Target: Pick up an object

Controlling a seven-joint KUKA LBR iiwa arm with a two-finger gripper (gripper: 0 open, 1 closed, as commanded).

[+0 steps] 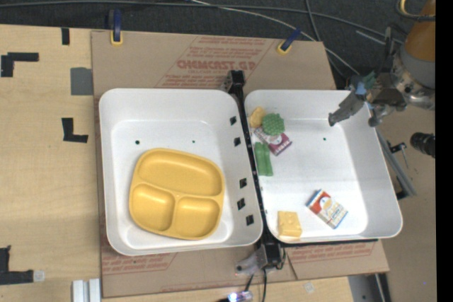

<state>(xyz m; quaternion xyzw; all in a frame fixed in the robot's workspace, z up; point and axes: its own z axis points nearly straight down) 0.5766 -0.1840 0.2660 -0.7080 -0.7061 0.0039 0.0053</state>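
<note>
My gripper [354,112] hangs over the far right rim of the right bin [368,173], its two dark fingers spread apart with nothing between them. Below and to its left, several small objects lie in the right bin. A green round piece [273,124] and a yellow piece [256,116] sit near the far left corner beside a purple packet [280,144] and a green stick [263,160]. A yellow block [289,223] rests near the front wall. A red, white and blue box [326,208] lies to its right.
The left bin [117,131] holds a yellow divided tray [176,193]. A black divider with clips [245,152] runs between the bins. Cables [212,3] cross the dark surface behind the bench. The bins rest on a cardboard sheet [205,60].
</note>
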